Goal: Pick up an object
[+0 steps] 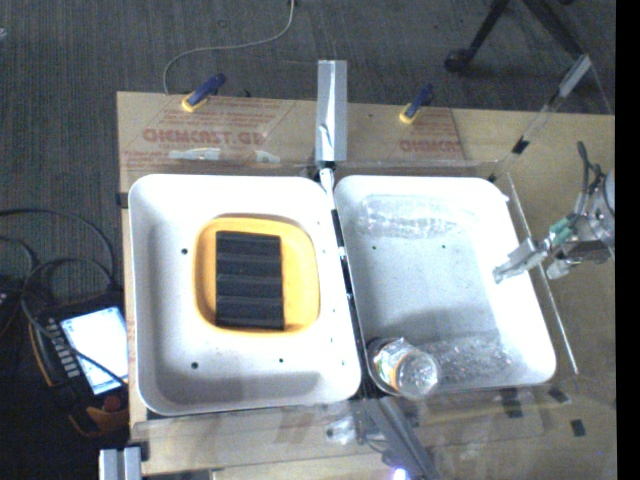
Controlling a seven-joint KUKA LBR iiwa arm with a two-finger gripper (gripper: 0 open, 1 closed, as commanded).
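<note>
Left bin [150, 298] holds a yellow tray [207, 258] with a ridged black block [249, 280], dead centre. Right bin [440, 268]: clear plastic bottle [420, 363] lying at 6 o'clock against the near wall, body hard to make out against white. Gripper [520, 261] at 3 o'clock over the bin rim, partly cut off; opening can't be told, nothing visibly held.

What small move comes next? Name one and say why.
Probably carry the hand left and toward the near edge of the right bin, until it is over the clear bottle. The hand sits at that bin's right rim, and the bottle lies on its side in the near left corner, apart from it.
</note>
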